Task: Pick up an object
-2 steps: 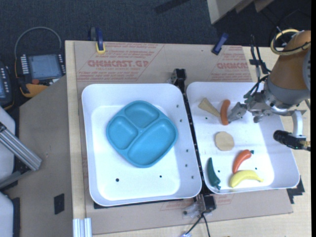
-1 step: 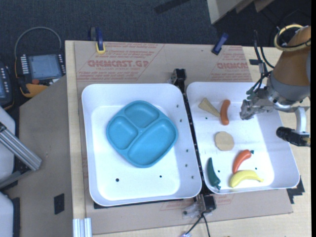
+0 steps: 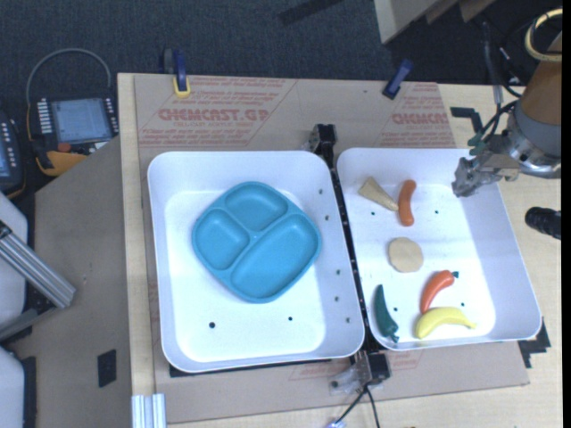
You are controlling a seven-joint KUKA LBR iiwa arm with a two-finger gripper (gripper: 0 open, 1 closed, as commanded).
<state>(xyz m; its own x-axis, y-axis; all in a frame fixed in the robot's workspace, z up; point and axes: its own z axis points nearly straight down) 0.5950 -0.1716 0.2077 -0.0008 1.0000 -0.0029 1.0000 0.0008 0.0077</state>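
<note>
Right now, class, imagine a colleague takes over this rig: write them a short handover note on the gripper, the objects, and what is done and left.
Gripper: over the right bin's far right corner, holding nothing visible.
Right bin: sausage, wedge, round biscuit, red pepper, banana, green piece.
Left bin: blue divided plate.
Done: nothing picked.
Left: descend, grasp one object, lift.

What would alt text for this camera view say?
A robot arm's pincer hovers at the right bin's far edge, above toy food: sausage, banana, pepper, cookie. The left bin holds a blue plate.
</note>
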